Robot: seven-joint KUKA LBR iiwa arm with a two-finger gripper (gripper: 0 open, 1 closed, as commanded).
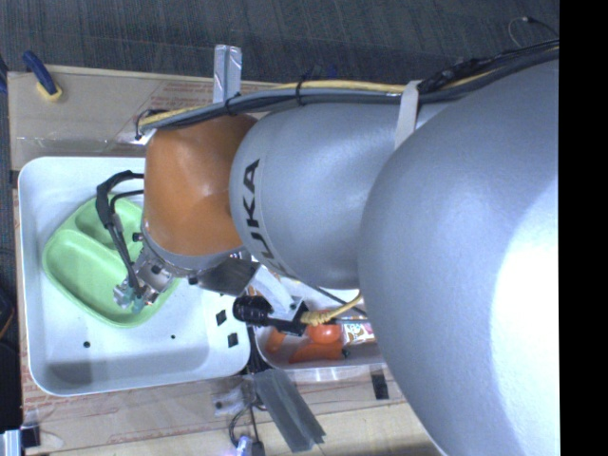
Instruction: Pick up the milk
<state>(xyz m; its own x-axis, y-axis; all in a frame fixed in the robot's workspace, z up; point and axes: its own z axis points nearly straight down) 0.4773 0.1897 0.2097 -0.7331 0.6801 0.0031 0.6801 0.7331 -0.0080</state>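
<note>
Camera view: your arm [313, 207] hangs low over the left bin [57, 350].
Your hand [138, 288] sits on the green bowl [81, 259]; grip state unclear. Milk isn't identifiable; the right bin [285, 364] holds partly hidden items.

Beyond my tool, along the far side, runs dark carpet [237, 17] with a fine ribbed weave. Under me lies the wooden bench [85, 98], pale and scuffed, its bare strip showing past the bins and again on the near side. A blue-handled clamp [43, 74] sits at the bench's far left corner. Light falls evenly from above, bright on the white plastic.
</note>
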